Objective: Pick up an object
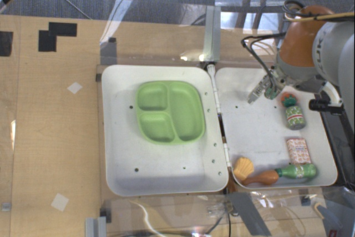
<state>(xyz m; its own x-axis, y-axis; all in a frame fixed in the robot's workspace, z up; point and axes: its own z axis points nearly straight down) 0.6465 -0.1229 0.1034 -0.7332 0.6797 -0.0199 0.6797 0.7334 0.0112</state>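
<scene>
looking down on the table [50,119], i judge the task is at an early stage: no object is lifted yet, so the whole grasp and the raising are left to do. the jaws [260,90] hang in the upper middle of the right bin [249,130], over a bare white part of its floor, and they carry nothing. the two fingers look a little apart, but they are small and blurred, so i cannot tell surely if the jaws are open or closed.

the possible objects all lie in the right bin. a small bottle with a red cap [293,114] lies at the right side, near the jaws and just below and right of them. lower on the right there is a small pink box [298,150]. along the bottom edge lies a green bottle [297,172], touching an orange-brown piece [260,177], and just beside it a yellow thing [243,166] in the lower left corner of this bin. the left bin [119,136] holds a green divided plate [168,112] in its middle.

the arm [321,47] enters from the upper right of the frame, with its orange band above the wrist, and it bends down and to the left, so the jaws point slanted toward the bin floor. the nearest candidate seems to be the red-capped bottle.
</scene>
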